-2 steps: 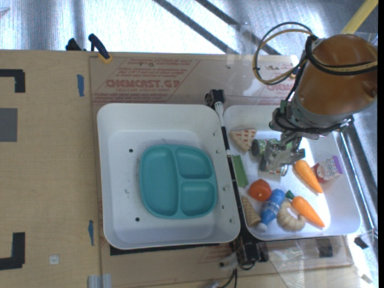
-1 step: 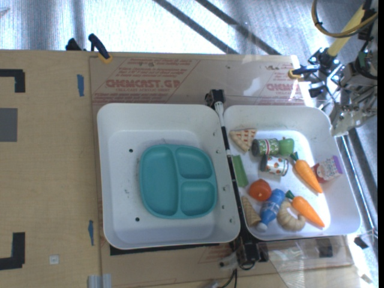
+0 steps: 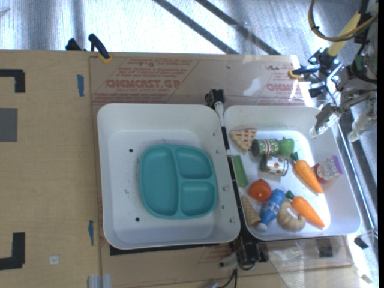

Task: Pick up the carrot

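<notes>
Two orange carrots with green tops lie in the right bin [image 3: 348, 221]. One carrot [image 3: 308, 174] is near the bin's right side, and the other carrot [image 3: 308, 212] is at the front right. My gripper [image 3: 340, 125] hangs above the bin's far right corner, up and to the right of the nearer carrot and well apart from it. Its two pale fingers [image 3: 322, 122] are spread open with nothing between them.
The right bin also holds a pizza slice [image 3: 243, 138], green bottle [image 3: 273, 146], small can [image 3: 276, 165], tomato [image 3: 260, 189], blue bottle [image 3: 273, 204], croissant [image 3: 291, 220], cone [image 3: 248, 212], green stick [image 3: 240, 170] and pink packet [image 3: 329, 168]. A teal divided plate [image 3: 178, 180] sits in the left bin [image 3: 114, 161].
</notes>
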`<state>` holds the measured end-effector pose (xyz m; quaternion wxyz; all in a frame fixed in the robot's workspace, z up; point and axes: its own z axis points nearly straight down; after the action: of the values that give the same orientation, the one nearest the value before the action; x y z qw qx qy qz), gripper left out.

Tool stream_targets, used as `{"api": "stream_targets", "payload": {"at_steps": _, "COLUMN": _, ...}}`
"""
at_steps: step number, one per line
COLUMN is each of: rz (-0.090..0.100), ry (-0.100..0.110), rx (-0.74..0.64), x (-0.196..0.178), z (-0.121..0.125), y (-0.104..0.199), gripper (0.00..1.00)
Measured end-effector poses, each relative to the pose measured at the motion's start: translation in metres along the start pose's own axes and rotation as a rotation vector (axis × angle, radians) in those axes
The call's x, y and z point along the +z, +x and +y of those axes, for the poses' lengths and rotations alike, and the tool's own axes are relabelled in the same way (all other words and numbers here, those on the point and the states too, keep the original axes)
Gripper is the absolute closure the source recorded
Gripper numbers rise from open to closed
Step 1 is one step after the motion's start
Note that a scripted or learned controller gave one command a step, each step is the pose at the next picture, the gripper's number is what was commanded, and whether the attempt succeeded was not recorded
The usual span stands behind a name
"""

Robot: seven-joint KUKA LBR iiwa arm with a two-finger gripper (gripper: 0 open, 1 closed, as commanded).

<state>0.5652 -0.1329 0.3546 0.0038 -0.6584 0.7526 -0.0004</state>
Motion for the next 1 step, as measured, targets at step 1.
{"api": "stream_targets", "payload": {"at_steps": 1, "rz": -0.004, "ry": -0.017, "rx": -0.062, "x": 0.1587, "z": -0.0180, "y": 0.0154, "gripper": 0.00}}
